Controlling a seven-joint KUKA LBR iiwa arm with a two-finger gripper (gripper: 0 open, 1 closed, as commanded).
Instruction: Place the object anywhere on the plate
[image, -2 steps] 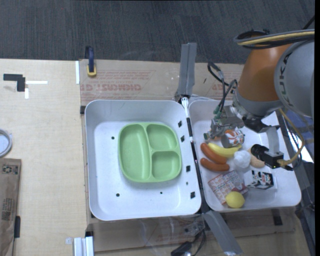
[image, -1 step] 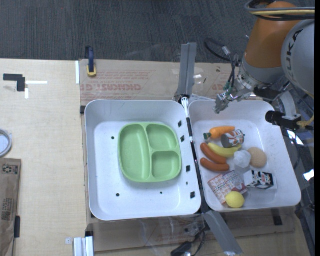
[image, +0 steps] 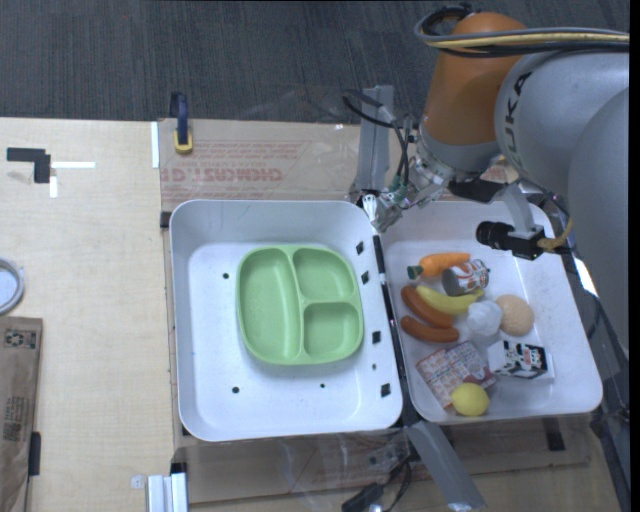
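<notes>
Evidently no object had been picked yet: the toy foods, among them an orange plastic carrot (image: 443, 263), a yellow banana (image: 443, 299), two red sausages (image: 428, 314) and a yellow lemon (image: 470, 400), lay heaped in the right-hand white bin (image: 575, 385). The pale green three-compartment plate (image: 299, 302) sat bare in the left-hand white bin (image: 200, 400). We judged the work to be at the approach. The next move called for descending onto one item and clearing its touching neighbours. The grey arm's gripper (image: 385, 203) hovered near the bins' shared top corner; whether its jaws stood wide or narrow, we could not tell.
</notes>
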